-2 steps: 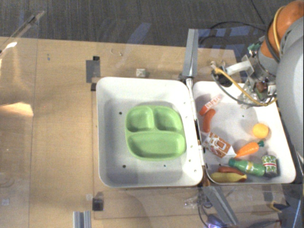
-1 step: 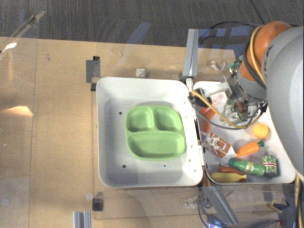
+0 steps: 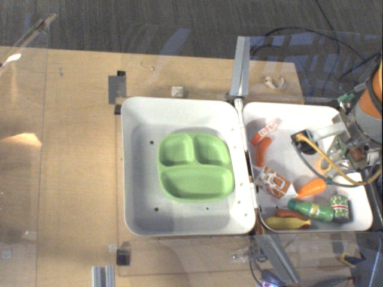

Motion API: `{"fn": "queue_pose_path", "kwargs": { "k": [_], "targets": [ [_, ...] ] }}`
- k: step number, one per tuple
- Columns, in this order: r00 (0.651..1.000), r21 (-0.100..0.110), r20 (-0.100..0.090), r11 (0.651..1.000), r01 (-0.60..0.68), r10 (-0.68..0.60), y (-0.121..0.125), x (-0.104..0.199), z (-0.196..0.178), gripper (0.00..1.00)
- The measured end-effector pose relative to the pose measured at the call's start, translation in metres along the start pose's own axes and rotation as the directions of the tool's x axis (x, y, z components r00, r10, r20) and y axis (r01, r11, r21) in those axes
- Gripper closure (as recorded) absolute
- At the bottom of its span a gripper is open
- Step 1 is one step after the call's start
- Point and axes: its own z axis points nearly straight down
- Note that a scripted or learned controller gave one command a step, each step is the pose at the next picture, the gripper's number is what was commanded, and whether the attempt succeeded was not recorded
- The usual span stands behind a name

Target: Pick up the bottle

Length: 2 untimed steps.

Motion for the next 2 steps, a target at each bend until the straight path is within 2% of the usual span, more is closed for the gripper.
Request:
{"fn": "queue_pose_path", "kwargs": {
  "k": [1,2],
  "targets": [
    [1.0,0.001,0.001,1.0,-0.007,0.007,-0.051,-0.003,0.027,1.0],
    [1.0,-0.001,0.001,1.0,-0.007,0.007,0.048,-0.024,-0.026,1.0]
  ]
}}
